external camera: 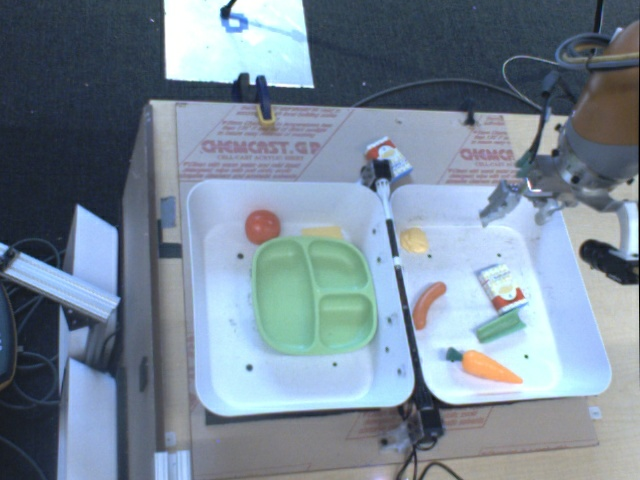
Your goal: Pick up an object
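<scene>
**Gripper above the right bin's far edge, nothing in it**

Nearest you in the right white bin (585, 353) lies the orange plastic carrot (485, 366). Just behind it sits a green stick-shaped piece (500, 325), then a small red-and-white carton (500, 286) and a red sausage (428, 304). Farther back rests a pale yellow lump (414, 239). At the far right corner you see the gripper (520, 205), its two fingers spread apart with nothing between them, hanging over the bin's rim.

Two white bins (215, 268) on bench (330, 133)
</scene>
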`<state>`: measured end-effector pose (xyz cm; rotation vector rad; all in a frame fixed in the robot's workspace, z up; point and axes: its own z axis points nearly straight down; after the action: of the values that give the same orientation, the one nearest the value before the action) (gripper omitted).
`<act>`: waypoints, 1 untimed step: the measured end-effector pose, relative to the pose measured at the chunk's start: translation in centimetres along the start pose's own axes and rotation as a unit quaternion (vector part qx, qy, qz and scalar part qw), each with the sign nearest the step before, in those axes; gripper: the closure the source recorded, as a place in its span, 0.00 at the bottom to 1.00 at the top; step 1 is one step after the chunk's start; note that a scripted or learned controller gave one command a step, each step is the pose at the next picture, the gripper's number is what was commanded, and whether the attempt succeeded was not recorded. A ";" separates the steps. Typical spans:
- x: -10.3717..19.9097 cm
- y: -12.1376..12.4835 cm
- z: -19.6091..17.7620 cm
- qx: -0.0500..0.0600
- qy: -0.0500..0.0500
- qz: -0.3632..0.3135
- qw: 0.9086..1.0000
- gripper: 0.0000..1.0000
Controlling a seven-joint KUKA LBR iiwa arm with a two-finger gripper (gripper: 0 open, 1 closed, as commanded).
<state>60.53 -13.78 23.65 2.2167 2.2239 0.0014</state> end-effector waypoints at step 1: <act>5.1 3.2 15.1 0.000 0.000 0.000 1.000 0.00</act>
<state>63.73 -8.63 8.53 2.2164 2.2251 0.0018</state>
